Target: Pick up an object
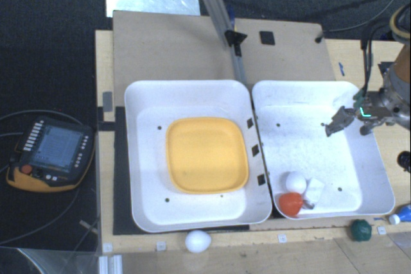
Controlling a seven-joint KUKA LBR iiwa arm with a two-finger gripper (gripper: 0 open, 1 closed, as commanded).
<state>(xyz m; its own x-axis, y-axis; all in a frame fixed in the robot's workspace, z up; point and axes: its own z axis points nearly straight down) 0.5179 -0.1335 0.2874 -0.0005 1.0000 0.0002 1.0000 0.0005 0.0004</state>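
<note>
Plainly, the nearest trouble lies off the bins: a white egg-shaped object [198, 241] rests on the desk [321, 250] just outside the left bin's front wall, and a dark green ball [361, 230] sits on the desk near the right bin's front right corner. Neither looks easy to reach, since the bin walls stand beside them.

Inside the right bin [372, 167], the likely targets huddle in the front left corner: a white ball [296, 181], a red ball [291, 203] touching it, and a small white block [314, 189] just beside both. My judgement is that this crowding is the main hazard. Fingers coming down there could strike the bin wall, nudge one ball into another, or close on two things at once and lose both; round objects also roll away readily.

The left bin [138, 157] holds a yellow square plate [207, 154], flat and probably hard to pinch.

Farthest back, the tool [350, 120] hangs over the right bin's rear right part, well apart from the cluster. It holds nothing that I can see, and how far its fingers are spread I cannot tell.
</note>
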